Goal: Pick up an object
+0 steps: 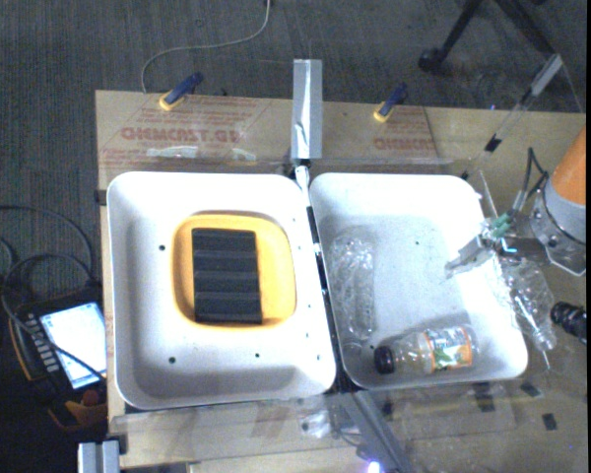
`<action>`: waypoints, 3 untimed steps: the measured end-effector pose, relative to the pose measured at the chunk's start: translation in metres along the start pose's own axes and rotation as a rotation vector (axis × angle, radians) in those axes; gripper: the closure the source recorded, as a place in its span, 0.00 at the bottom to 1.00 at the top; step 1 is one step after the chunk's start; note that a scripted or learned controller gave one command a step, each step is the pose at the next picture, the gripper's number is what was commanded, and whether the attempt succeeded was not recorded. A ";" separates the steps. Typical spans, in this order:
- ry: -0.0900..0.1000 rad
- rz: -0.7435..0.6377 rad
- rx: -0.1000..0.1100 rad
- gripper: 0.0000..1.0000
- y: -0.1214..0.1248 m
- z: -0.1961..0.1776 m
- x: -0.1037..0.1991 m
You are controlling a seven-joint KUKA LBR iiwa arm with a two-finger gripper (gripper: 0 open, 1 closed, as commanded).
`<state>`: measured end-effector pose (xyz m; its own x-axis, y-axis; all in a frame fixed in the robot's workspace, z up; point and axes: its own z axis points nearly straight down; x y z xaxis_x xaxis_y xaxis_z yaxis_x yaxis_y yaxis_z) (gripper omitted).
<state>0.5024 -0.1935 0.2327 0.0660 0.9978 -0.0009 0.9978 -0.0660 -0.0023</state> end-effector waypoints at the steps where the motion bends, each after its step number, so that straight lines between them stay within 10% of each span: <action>1: 0.000 0.048 0.001 1.00 0.098 0.015 0.083; 2: -0.003 0.218 -0.002 1.00 0.091 0.126 0.103; 3: -0.002 -0.053 -0.001 1.00 0.106 -0.053 0.118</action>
